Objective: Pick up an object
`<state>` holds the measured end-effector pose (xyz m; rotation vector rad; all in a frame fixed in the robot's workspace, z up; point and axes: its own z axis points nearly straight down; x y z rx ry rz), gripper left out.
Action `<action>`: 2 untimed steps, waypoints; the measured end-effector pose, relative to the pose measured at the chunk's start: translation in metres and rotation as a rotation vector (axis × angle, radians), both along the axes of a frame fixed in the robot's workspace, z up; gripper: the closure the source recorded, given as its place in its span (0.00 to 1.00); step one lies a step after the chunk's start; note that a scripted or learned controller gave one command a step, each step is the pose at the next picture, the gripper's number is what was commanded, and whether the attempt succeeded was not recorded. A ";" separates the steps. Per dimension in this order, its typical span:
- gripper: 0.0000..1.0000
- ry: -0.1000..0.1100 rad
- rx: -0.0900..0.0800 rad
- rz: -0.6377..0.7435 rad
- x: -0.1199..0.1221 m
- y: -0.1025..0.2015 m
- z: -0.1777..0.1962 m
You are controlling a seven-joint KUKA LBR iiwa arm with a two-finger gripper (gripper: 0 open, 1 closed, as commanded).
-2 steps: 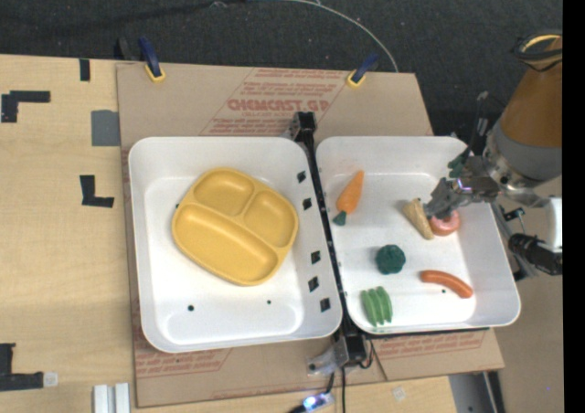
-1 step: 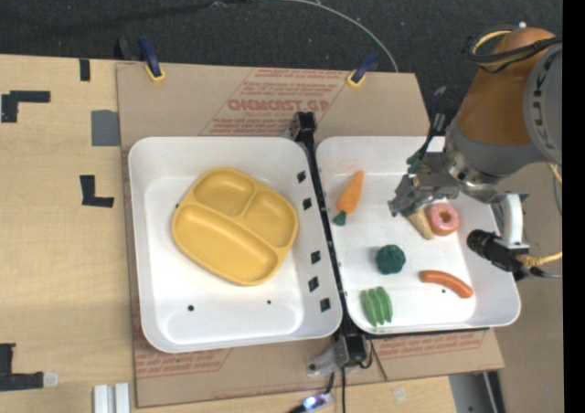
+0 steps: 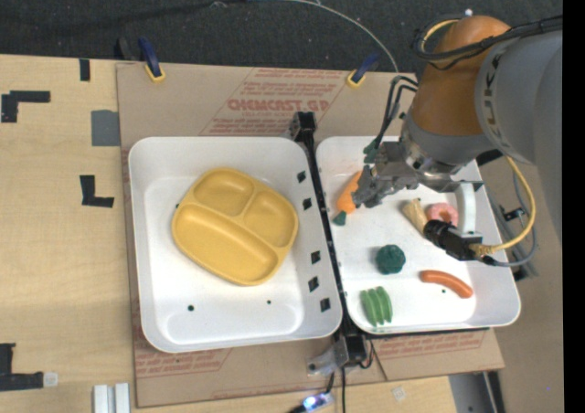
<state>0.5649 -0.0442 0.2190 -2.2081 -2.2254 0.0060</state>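
The gripper (image 3: 366, 190) hangs low over the right bin (image 3: 498, 311), close to its left wall, and right at its tip sits a small toy carrot (image 3: 347, 195), orange with a green end pointing down toward the divider. From where I stand I cannot tell whether the gripper is apart or closed, or whether it is on the carrot at all; the two overlap and the metal hides the join.

The carrot looks like a light, hard plastic piece, smooth and a bit slippery, narrow enough that a grip across its middle would suit it best. Too near the tapered end and I'd expect it to squirt out.

The rest of the bin holds other play food: a dark green broccoli (image 3: 391, 259), a ribbed green pepper (image 3: 376, 304), a red sausage (image 3: 447, 282), and a pale cone with pink ice cream (image 3: 430, 214). All look light and rigid. The left bin (image 3: 155, 311) carries a yellow divided plate (image 3: 236, 224).

The arm (image 3: 457, 91) reaches in from the right, its orange band above the wrist, bent steeply downward so the wrist points at the bin's upper left corner area.
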 end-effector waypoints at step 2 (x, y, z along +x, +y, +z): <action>1.00 -0.001 -0.001 0.000 0.016 0.103 0.000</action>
